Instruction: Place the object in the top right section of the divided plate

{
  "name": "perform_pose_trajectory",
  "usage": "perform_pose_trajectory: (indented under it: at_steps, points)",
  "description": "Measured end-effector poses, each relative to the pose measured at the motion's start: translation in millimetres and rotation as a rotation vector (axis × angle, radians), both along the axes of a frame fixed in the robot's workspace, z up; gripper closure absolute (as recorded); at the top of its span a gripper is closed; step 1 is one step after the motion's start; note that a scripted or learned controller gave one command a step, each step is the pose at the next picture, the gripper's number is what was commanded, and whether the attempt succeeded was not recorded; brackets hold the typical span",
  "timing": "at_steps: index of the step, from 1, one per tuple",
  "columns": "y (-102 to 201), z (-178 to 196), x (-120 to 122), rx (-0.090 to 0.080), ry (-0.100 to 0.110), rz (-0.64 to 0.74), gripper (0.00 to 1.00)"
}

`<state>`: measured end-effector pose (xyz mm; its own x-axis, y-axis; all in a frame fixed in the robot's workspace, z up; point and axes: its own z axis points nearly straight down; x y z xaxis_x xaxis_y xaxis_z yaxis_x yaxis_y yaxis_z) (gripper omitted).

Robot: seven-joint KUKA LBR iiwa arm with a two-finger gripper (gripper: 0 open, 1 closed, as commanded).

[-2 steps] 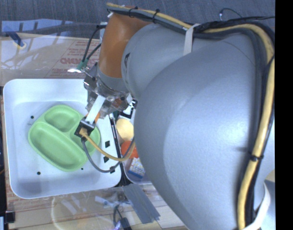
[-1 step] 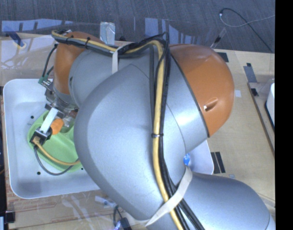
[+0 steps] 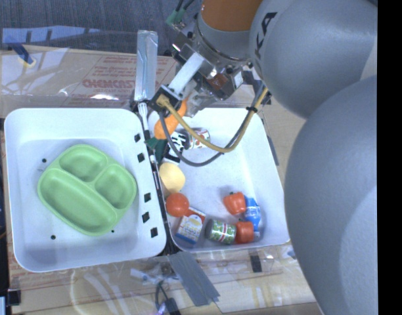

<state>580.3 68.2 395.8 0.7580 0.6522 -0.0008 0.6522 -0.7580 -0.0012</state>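
Observation:
A green divided plate (image 3: 88,188) lies in the left white bin (image 3: 23,130), with two sections toward the back and one larger toward the front. My gripper (image 3: 173,133) hangs low over the far left corner of the right bin (image 3: 270,176), close to the wall between the bins. An orange object (image 3: 163,126) shows right beside the gripper, partly hidden by it. Whether the gripper holds it cannot be made out.
In the right bin lie a pale yellow ball (image 3: 171,175), a red tomato (image 3: 177,205), a red pepper (image 3: 234,202), a small can (image 3: 222,231), a jar (image 3: 190,228) and a blue packet (image 3: 253,214). A yellow cable (image 3: 230,140) loops below the wrist.

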Motion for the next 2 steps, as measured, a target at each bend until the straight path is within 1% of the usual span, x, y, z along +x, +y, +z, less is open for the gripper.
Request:
perform_pose_trajectory:
  at_steps: [1,2]
  points:
    - [95,-100,-39,-0.005,0.008,-0.121,1.0]
    - [135,-249,-107,-0.005,0.012,-0.052,1.0]
